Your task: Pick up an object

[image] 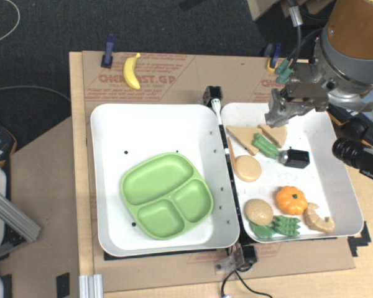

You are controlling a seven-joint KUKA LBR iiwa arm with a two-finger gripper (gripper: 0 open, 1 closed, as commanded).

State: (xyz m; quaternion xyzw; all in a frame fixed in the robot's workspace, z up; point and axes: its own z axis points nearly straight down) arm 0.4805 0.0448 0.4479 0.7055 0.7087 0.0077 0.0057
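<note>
Right now your candidates for picking all lie in the right bin: a tan wedge at its far edge, a green piece and a black block nearer the middle, an orange pumpkin toward the near edge. Your gripper hangs just over the wedge; whether it is apart or closed, you cannot tell. A green divided plate sits in the left bin, and a banana lies on the cardboard beyond it.
</note>
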